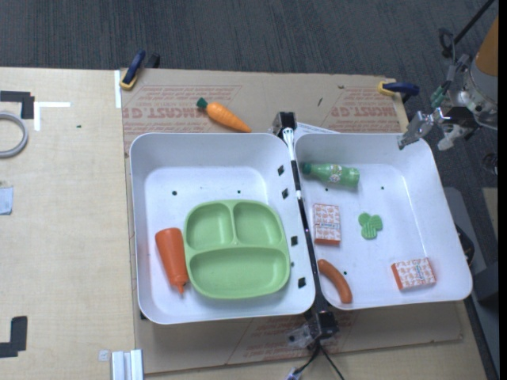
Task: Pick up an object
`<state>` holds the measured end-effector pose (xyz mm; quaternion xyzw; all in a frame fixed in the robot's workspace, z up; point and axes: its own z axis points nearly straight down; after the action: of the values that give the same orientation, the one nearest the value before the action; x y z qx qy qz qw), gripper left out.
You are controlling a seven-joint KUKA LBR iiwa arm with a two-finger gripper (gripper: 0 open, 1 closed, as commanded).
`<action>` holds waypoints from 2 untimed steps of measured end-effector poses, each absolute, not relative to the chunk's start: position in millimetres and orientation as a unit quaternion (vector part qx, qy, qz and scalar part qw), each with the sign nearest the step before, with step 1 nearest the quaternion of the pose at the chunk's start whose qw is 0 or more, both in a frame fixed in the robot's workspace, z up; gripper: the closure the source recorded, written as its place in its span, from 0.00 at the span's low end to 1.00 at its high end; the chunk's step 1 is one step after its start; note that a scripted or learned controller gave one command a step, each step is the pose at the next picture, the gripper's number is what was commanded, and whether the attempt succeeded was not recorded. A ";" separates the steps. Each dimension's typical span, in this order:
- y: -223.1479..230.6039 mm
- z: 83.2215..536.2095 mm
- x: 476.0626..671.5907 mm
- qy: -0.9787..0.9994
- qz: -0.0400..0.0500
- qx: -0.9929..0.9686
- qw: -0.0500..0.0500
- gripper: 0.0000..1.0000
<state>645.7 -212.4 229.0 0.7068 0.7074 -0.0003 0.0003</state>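
On the table (63, 252) you have two white bins side by side. Your left bin (158, 165) holds two things: one green divided plate (236, 249) and one orange toy carrot (171, 257) lying just beside the plate's left edge. Your right bin (444, 220) holds five: one green bottle (331, 174) on its side near the far wall, one small patterned packet (326, 223), one green leafy piece (370, 226), one toy sausage (336, 281) near the front, and one patterned box (413, 274) at the front right. One more carrot (224, 115) lies on the cardboard behind the left bin. Your end effector (434, 123) hangs above the right bin's far right corner, apart from every object; whether it is released or clenched you cannot tell.
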 end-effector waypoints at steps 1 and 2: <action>-164.6 126.8 574.1 0.648 0.000 0.762 0.000 0.00; -129.5 92.4 535.3 0.712 0.000 0.702 0.000 0.00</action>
<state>535.3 -129.5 92.4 0.7023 0.7119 -0.0001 -0.0004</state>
